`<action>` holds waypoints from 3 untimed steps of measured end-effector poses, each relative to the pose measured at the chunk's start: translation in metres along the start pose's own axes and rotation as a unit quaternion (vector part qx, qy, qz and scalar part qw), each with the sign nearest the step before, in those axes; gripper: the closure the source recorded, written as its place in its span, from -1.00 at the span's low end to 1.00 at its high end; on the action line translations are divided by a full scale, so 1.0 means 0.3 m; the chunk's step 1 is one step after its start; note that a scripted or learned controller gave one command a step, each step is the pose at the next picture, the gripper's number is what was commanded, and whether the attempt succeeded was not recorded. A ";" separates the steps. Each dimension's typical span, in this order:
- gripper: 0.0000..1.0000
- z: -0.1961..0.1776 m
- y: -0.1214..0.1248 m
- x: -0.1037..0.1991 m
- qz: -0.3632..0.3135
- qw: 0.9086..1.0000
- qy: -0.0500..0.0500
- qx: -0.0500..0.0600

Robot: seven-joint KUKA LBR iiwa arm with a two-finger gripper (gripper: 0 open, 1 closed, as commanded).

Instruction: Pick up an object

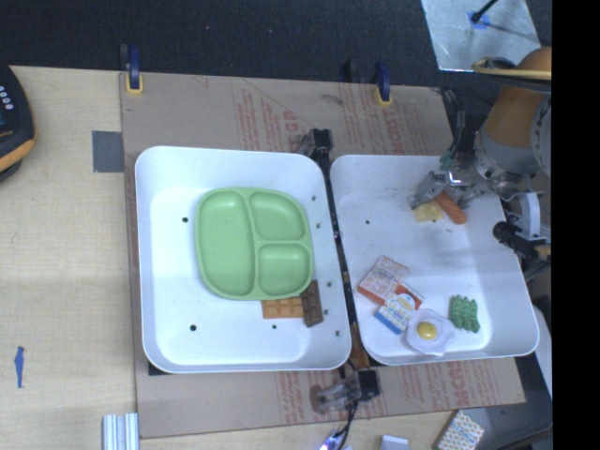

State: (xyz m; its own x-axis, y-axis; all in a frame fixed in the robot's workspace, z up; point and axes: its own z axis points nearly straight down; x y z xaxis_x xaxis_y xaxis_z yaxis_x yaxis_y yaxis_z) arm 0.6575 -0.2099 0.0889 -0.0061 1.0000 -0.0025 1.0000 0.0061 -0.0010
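My gripper (441,195) is low over the far part of the right bin (487,251), with its fingers spread open. A small yellow wedge (427,213) and an orange carrot-like piece (454,211) lie just under and in front of the fingertips. Nothing is held between the fingers. Toward the front of the same bin lie a red-and-white packet (382,277), a blue-and-yellow packet (397,313), a toy fried egg (427,331) and a green broccoli piece (464,313).
The left bin (164,279) holds a green divided plate (253,242), with an orange block (281,308) and a brown block (311,303) at its front edge. The arm's grey and orange body (516,129) stands over the right bin's far right corner.
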 end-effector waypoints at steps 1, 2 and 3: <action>-1.00 -0.205 -0.065 -0.010 0.002 1.000 0.000 -0.002; -1.00 -0.192 0.000 0.106 -0.001 1.000 0.001 -0.001; -1.00 -0.303 -0.132 0.136 0.002 1.000 0.002 0.002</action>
State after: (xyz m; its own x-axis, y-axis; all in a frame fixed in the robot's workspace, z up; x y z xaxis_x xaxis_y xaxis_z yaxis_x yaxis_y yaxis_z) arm 0.6177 -0.1691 0.1798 -0.0012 1.0000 0.0013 1.0000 0.0012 -0.0049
